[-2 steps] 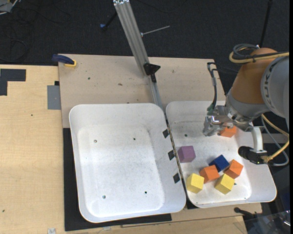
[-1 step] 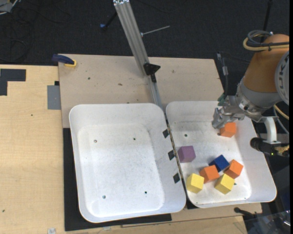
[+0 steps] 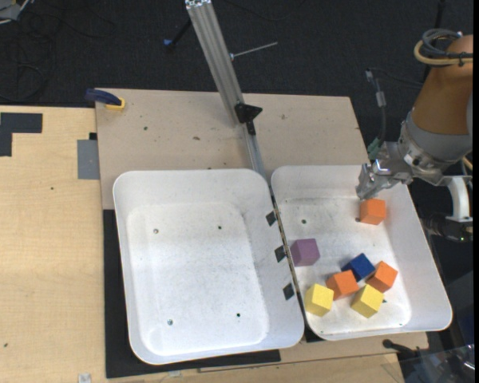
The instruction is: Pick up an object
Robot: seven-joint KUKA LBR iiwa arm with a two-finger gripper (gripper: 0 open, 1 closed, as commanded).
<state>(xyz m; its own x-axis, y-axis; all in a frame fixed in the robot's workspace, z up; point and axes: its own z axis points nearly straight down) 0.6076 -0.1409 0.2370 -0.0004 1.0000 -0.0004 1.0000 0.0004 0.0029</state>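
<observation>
Gripper (image 3: 373, 183) hovers just above the lone orange foam cube (image 3: 373, 211) in the right white bin (image 3: 431, 282); whether it is open or closed, I cannot tell. Descending squarely over that cube, well apart from the clustered blocks, seems wisest.

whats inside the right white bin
The right shallow white bin holds seven foam-like cubes: one purple, one blue, three orange, two yellow. The hand covers some floor beside the upper orange cube.
</observation>
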